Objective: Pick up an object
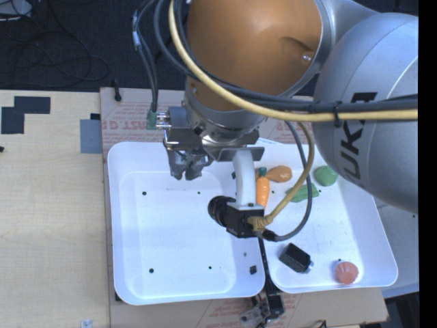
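Hanging over the upper part of the left shallow white bin (130, 183), the dark grey two-finger gripper (187, 171) points straight down with its fingers close together and nothing visible between them; whether they are fully pressed shut is hard to tell at this angle. Above it, the grey arm with its orange band (252, 33) fills the upper middle and right of the view, wrapped by a yellow cable (225, 91) and black hoses. A black cylindrical camera-like unit (229, 217) on a white bracket hangs from the wrist over the divide between the bins.

Loose objects lie in the right shallow white bin (382, 265). A small orange carrot-shaped toy (262, 190) stands just beside the white bracket, with an orange rounded lump (279, 175) next to it. A light green rounded piece (326, 176) sits near the upper right, and a green leafy piece (300, 193) lies below it, partly behind the cable. A small black rectangular block (295, 257) rests toward the front, and a pinkish-red round ball (346, 272) lies near the front right corner. All of them are well apart from the gripper.
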Controlling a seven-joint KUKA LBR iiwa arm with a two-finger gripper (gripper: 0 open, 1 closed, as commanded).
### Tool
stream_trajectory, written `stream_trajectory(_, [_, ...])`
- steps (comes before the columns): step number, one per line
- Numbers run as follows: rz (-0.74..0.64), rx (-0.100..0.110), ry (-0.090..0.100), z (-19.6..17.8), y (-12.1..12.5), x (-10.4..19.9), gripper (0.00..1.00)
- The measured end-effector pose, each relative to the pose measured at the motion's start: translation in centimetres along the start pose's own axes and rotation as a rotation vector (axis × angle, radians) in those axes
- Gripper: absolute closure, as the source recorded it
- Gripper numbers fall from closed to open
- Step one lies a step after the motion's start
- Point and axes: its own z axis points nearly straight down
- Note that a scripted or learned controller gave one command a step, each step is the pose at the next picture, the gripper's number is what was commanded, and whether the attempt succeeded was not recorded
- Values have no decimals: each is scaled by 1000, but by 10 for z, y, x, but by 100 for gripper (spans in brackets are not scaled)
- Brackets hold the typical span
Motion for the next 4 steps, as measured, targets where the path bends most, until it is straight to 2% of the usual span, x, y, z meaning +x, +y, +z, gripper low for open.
stream_trajectory(1, [4, -7, 4, 44, 13, -61, 100])
stream_trajectory(2, [0, -12, 6, 2, -17, -36, 100])
stream_trajectory(3, [1, -10, 5, 3, -16, -36, 0])
stream_trajectory(4, [-1, -7, 4, -6, -16, -36, 100])
